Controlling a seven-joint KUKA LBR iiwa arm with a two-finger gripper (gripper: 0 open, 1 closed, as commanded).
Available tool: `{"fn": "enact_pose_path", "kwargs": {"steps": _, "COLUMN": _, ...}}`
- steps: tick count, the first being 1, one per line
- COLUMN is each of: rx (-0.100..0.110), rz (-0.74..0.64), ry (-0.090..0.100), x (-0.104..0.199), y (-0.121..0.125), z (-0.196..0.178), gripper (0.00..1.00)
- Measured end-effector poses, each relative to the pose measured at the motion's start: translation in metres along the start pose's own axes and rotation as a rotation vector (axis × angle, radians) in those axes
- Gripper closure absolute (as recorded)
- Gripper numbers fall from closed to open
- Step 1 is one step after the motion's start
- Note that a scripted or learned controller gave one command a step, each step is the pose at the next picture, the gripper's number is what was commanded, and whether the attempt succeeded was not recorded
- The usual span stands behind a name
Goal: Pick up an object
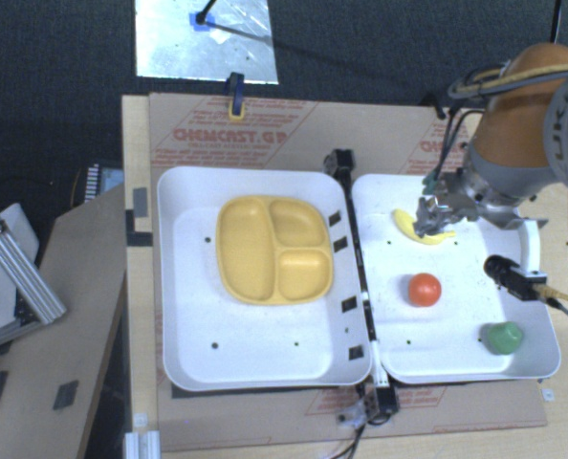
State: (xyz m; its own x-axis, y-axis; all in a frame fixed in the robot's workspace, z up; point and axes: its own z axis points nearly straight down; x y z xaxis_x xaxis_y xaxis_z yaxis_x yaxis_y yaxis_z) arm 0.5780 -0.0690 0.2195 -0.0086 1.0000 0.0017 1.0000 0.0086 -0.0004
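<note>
right now the gripper (pixel 431 220) sits low in the right bin (pixel 456 366), touching the yellow banana (pixel 410 226); whether its fingers are wide or narrow, i cannot tell.

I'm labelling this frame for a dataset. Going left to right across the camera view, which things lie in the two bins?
yellow divided plate → banana → orange-red ball → green object
</note>
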Motion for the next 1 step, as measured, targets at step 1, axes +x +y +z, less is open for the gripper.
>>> {"fn": "enact_pose_path", "kwargs": {"steps": 1, "rx": -0.001, "rz": -0.001, "ry": 0.0, "x": 0.0454, "y": -0.0022, "z": 0.0009, "gripper": 1.0}}
